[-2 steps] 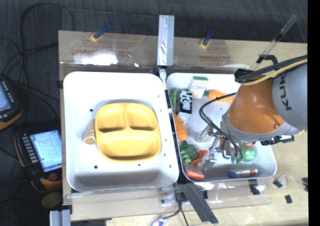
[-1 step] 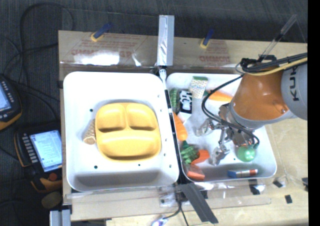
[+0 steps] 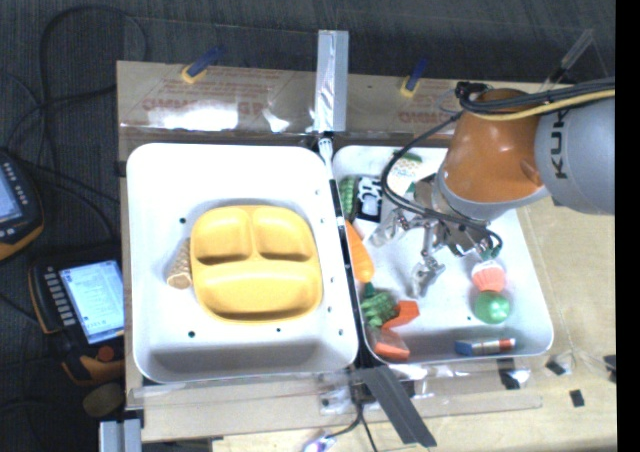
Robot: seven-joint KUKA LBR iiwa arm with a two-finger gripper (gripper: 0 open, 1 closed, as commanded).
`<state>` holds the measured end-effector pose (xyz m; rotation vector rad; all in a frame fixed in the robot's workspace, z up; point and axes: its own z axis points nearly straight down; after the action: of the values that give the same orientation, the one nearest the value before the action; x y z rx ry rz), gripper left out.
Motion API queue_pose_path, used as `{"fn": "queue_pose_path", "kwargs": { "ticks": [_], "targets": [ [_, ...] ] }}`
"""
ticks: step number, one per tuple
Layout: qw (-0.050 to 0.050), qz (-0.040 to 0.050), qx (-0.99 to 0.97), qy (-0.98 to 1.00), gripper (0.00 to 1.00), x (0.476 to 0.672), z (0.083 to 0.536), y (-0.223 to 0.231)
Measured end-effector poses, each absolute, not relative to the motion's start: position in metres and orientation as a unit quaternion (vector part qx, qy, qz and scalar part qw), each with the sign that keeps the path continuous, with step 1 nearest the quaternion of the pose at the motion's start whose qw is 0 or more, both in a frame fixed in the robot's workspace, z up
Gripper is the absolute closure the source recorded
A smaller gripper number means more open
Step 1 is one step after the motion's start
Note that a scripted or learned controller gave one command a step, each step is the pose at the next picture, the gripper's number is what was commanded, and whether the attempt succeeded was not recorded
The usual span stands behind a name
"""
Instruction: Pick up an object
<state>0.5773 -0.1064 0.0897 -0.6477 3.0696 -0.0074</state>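
My gripper (image 3: 428,265) hangs over the middle of the right bin (image 3: 530,325), below the orange wrist band. Its metal fingers look spread open and nothing sits between them. An orange carrot (image 3: 360,254) lies along the bin's left wall, to the left of the gripper. A green leafy piece (image 3: 375,306) and a red piece (image 3: 400,314) lie just below and left of it. To its right sits a green ball (image 3: 491,308) with a red and white item (image 3: 489,275) above it. A blue and red marker (image 3: 485,346) lies by the front wall.
The left bin (image 3: 150,240) holds a yellow divided tray (image 3: 256,260) with a tan cone (image 3: 180,264) at its left side. More items, green and black-and-white ones, crowd the right bin's back left corner (image 3: 358,195). Cables loop from the arm over that bin.
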Motion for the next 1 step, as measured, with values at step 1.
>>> {"fn": "queue_pose_path", "kwargs": {
  "ticks": [1],
  "targets": [
    [0.007,-0.0036,-0.327,0.945,0.0,0.514,0.0908,-0.1343]
  ]
}}
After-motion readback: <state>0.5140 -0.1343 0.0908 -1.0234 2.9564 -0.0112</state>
